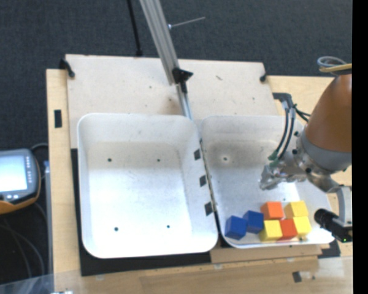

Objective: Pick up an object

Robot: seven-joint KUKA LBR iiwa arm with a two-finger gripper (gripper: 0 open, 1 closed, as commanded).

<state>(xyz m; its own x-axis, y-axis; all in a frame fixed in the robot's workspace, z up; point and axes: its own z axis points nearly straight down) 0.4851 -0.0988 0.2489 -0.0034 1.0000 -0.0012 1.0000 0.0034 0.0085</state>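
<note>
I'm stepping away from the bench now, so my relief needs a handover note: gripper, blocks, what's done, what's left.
Gripper: over the right bin, above the blocks, nothing seen held.
Blocks: all clustered at the right bin's near edge: two blue blocks, two orange blocks, three yellow blocks.
Left bin: no blocks in it.
Done: no pick yet.
Left: descend, grasp one block, lift.

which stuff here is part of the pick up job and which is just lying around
Job: gripper; blue blocks; orange blocks; yellow blocks; right bin holding them.

Lying about: left bin; metal pole; handheld screen.
</note>
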